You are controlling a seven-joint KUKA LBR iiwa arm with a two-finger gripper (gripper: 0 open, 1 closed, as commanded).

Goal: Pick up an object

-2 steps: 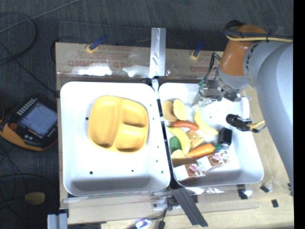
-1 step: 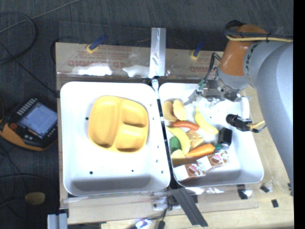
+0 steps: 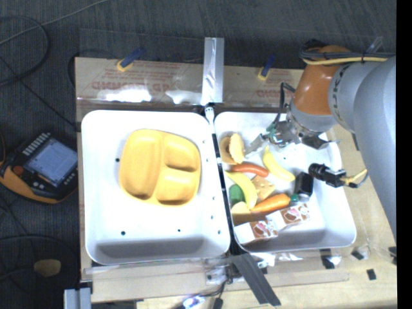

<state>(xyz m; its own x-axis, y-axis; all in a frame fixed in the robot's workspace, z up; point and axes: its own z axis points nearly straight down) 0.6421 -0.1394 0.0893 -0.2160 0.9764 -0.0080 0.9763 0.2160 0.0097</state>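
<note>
Left white bin point(image 3: 103, 237) holds a yellow sectioned plastic plate point(image 3: 159, 166). Right white bin point(image 3: 341, 224): toy food pile incl. orange plastic carrot point(image 3: 271, 203), yellow banana point(image 3: 277, 165). Gripper point(image 3: 278, 136) hovers nr bin's top edge w/ nothing between its fingers, spread unclear. Best: drop straight on the banana. Pile overlaps, hard to separate.

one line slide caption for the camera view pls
KUKA arm's pincer hovers over toy food in the right bin; a yellow divided tray lies in the left bin.

Two white bins point(image 3: 90, 237) sit side by side on a cardboard-covered bench point(image 3: 96, 76) — blue clips point(image 3: 131, 58) along its far edge — while a handheld pendant point(image 3: 42, 166) lies on dark carpet point(image 3: 38, 18) nearby.
</note>
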